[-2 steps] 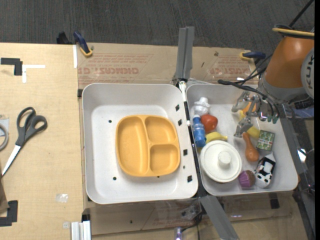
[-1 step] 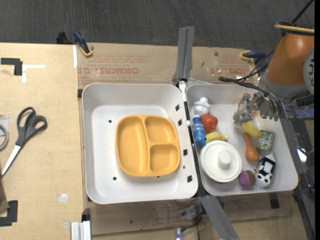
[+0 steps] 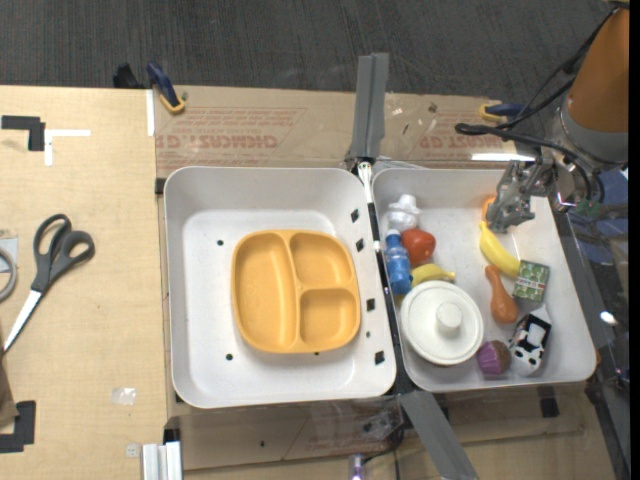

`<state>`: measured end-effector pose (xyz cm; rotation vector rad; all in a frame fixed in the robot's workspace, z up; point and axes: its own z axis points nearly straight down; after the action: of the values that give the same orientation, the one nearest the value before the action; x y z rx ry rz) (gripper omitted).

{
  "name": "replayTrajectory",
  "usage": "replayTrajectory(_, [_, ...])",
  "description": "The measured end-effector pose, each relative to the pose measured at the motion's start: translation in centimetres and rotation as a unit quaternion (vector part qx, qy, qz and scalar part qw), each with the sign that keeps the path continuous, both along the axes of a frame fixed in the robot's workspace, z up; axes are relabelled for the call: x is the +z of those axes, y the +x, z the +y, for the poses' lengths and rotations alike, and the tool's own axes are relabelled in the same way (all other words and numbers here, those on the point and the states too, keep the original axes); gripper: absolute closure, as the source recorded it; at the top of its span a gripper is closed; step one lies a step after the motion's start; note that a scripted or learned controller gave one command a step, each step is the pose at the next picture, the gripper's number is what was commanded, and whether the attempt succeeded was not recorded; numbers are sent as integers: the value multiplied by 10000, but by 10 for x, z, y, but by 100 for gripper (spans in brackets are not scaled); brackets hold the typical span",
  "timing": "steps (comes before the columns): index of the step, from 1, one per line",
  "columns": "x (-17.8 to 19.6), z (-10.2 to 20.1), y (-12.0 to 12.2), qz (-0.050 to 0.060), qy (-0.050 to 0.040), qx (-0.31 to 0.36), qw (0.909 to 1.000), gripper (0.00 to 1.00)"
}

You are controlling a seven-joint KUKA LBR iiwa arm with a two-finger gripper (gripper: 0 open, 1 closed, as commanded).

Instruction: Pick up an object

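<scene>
Closest to us in the right bin (image 3: 575,373) sits a cow toy (image 3: 529,343). Our end effector (image 3: 512,211) hovers right above the banana (image 3: 497,250); we can't tell if it's open or closed.

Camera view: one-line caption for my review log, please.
End effector over the right bin of toys, near a banana; left bin holds an orange divided plate.

Bench (image 3: 80,368), light wood, w/ cardboard sheet (image 3: 260,133) at 12 o'clock. Two white bins on it: left bin (image 3: 190,298) ctr, right bin (image 3: 570,363) at 3 o'clock. Scissors (image 3: 45,268) lie at 9 o'clock.
</scene>
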<state>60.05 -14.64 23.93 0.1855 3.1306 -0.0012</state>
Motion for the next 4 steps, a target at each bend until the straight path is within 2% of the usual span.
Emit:
replayTrajectory(1, [-142,15,-13,13,3,424,9991,100])
replayTrajectory(2, [-87,-60,-40,1,-8,1695,9855,100])
replayTrajectory(3, [-146,-38,-105,-13,-9,1546,9880,100])
replayTrajectory(4, [-148,27,-68,18,4,-103,9999,100])
